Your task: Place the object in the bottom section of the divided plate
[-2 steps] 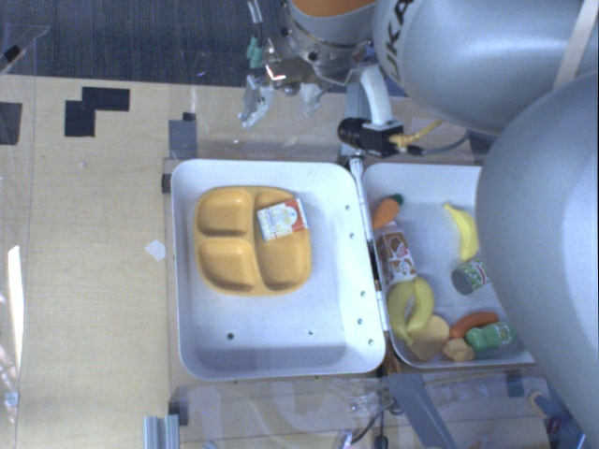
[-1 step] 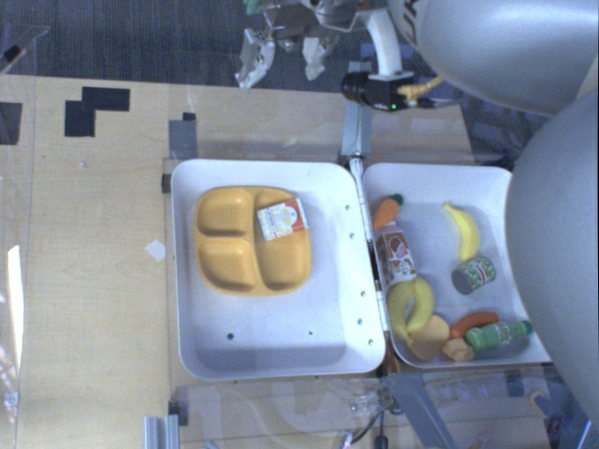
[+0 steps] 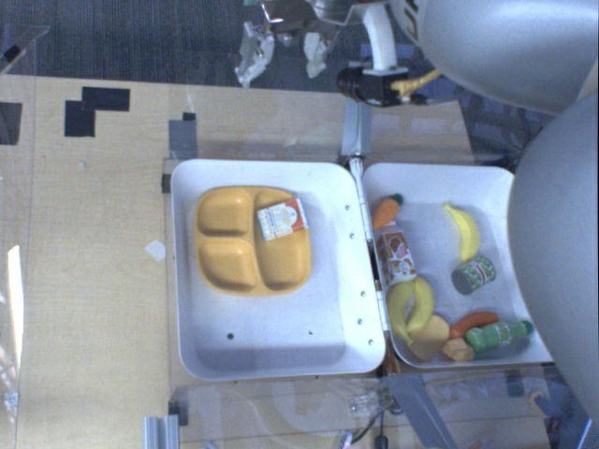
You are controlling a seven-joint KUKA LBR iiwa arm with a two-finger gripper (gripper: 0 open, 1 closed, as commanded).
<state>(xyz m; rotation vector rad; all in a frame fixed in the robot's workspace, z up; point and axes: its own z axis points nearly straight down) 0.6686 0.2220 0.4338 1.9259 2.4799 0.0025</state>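
Note:
A yellow divided plate (image 3: 229, 262) lies in the left white bin (image 3: 271, 344). A small white and orange carton (image 3: 281, 220) rests on the plate, at the upper end of its long right section. High above the bench's far edge hangs my gripper (image 3: 284, 59), well away from the plate. It is open, its pale fingers (image 3: 251, 56) spread apart with nothing between them.
The right bin (image 3: 501, 190) holds a carrot (image 3: 386, 211), a labelled bottle (image 3: 397, 255), two bananas (image 3: 462, 230), a green can (image 3: 474, 274), a green bottle (image 3: 496, 336) and other toy food. The arm's grey bulk (image 3: 562, 204) looms over the right side.

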